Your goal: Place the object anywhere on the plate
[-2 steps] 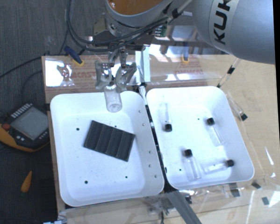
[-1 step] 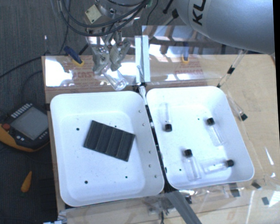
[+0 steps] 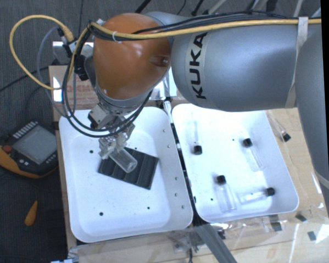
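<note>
A dark ribbed rectangular plate (image 3: 134, 171) lies flat in the left white bin (image 3: 89, 214). A clear plastic vial (image 3: 124, 161) rests slanted on the plate's upper left part. My gripper (image 3: 113, 143) hangs straight above the vial's upper end, under the orange wrist band (image 3: 127, 53). The gripper's tip meets or nearly meets the vial, and whether it grips the vial is hidden by the viewing angle.
The right bin (image 3: 289, 201) holds several clear vials with black caps, such as one vial (image 3: 224, 195) near the front and another vial (image 3: 254, 156) at the right. A teach pendant (image 3: 28, 149) lies left of the bench. The grey arm covers the upper right.
</note>
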Available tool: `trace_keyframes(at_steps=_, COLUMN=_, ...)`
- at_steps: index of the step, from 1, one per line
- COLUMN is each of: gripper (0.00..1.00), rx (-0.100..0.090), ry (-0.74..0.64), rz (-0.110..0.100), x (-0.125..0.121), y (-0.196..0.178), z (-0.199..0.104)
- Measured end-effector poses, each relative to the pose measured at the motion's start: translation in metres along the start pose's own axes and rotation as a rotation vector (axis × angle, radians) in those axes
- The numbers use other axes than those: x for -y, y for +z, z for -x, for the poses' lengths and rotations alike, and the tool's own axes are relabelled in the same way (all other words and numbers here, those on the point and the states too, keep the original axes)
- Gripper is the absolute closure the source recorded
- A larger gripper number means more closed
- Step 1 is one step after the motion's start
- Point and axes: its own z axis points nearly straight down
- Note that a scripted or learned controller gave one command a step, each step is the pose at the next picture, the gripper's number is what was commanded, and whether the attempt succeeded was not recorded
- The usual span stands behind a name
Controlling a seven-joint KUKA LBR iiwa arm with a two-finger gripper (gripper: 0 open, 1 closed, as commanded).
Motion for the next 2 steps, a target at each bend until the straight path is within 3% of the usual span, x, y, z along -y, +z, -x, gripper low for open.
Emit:
trace_keyframes(at_steps=1, gripper=1.0, rx=-0.001, ry=-0.482, rz=0.003, x=-0.064, y=0.015, z=0.038)
trace_keyframes(at_steps=2, gripper=1.0, rx=0.002, ry=-0.803, rz=0.002, x=-0.024, y=0.044, z=0.014)
